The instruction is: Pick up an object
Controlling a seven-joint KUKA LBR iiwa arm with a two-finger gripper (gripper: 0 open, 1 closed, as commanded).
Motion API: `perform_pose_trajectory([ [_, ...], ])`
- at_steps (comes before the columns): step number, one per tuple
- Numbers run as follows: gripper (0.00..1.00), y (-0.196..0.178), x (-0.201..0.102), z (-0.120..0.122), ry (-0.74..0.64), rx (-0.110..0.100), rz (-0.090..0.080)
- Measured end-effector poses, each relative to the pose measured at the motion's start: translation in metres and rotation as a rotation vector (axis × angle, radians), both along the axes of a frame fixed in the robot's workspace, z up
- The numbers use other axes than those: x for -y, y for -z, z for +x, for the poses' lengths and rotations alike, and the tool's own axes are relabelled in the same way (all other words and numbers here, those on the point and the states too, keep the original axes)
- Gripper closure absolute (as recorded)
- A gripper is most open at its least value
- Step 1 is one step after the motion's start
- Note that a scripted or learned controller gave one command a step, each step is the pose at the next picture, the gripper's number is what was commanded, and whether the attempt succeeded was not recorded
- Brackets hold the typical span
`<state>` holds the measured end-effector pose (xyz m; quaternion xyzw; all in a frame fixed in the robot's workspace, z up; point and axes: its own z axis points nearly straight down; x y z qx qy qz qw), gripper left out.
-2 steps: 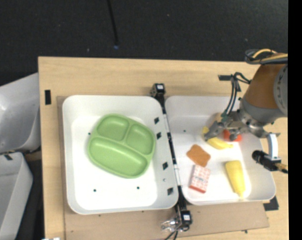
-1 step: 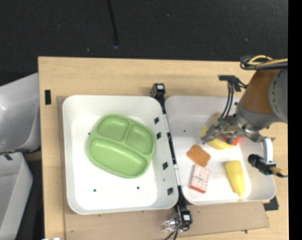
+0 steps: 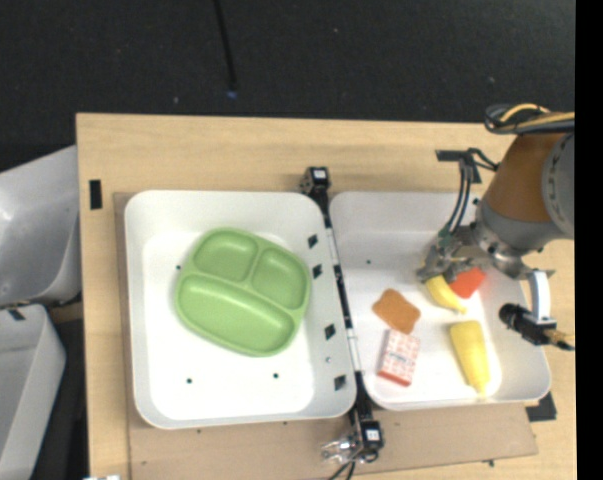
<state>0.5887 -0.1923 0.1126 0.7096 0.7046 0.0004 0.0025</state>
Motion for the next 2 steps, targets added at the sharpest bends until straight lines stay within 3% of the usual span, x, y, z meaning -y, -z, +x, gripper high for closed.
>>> perform_pose_trajectory([
  [2,1.0,-0.106,-0.006,0.006,-0.01,0.004,0.001],
])
